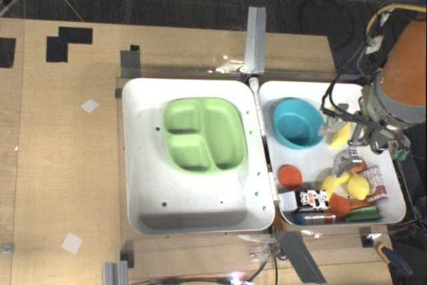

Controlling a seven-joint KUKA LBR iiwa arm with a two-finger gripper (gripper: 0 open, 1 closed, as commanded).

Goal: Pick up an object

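Observation:
The right bin (398,202) holds a blue bowl (297,122) at its back left and an orange-red round object (289,175) in front of the bowl. A cluster lies at the front: a yellow lemon-like fruit (358,187), a red item (339,205), a small black-and-white box (312,199) and a green marker (363,214). A yellow piece (339,136) lies just right of the bowl. My gripper (348,161) hangs low over the right bin, just above the yellow fruit. The wrist's bulk and cables hide its tips.
The left bin (143,210) holds a green divided plate (203,134). A metal post (255,40) stands behind the seam between the bins. The arm's orange band (407,67) looms over the right bin's back right corner.

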